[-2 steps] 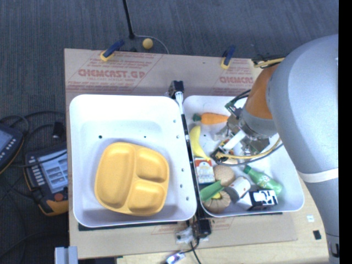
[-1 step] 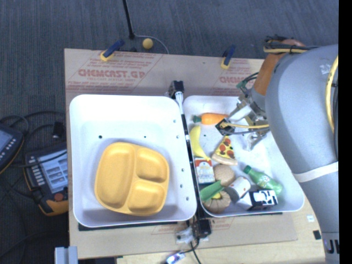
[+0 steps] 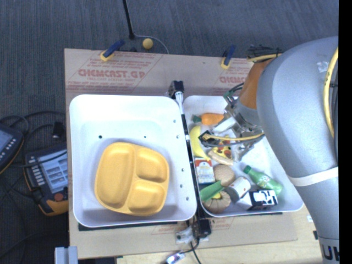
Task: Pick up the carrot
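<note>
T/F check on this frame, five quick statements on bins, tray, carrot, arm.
1. The yellow tray lies in the left bin. True.
2. The carrot sits on the yellow tray. False: it lies in the right bin, near its far end.
3. The arm is over the left bin. False: it hangs over the right bin.
4. A green bottle lies in the right bin. True.
5. The tray has one compartment. False: three.
</note>
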### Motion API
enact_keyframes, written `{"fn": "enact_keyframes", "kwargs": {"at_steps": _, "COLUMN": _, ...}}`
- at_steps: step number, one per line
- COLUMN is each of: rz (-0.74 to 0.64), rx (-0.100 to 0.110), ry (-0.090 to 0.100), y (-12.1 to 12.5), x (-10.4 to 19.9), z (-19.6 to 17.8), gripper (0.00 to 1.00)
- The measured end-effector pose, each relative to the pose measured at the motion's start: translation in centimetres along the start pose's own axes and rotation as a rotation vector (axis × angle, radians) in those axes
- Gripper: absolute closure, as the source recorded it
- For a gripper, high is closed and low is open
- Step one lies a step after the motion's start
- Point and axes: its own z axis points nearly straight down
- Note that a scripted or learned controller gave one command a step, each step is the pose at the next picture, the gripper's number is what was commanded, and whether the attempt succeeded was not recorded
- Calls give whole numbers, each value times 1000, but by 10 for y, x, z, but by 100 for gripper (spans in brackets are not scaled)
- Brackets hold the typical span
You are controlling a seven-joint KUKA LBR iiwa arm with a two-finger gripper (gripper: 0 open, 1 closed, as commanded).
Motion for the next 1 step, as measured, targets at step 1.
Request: {"fn": "enact_keyframes", "kwargs": {"at_steps": 1, "rz": -3, "rx": -3, "ry": 2, "y": 1, "x": 1, "z": -11, "gripper": 100}}
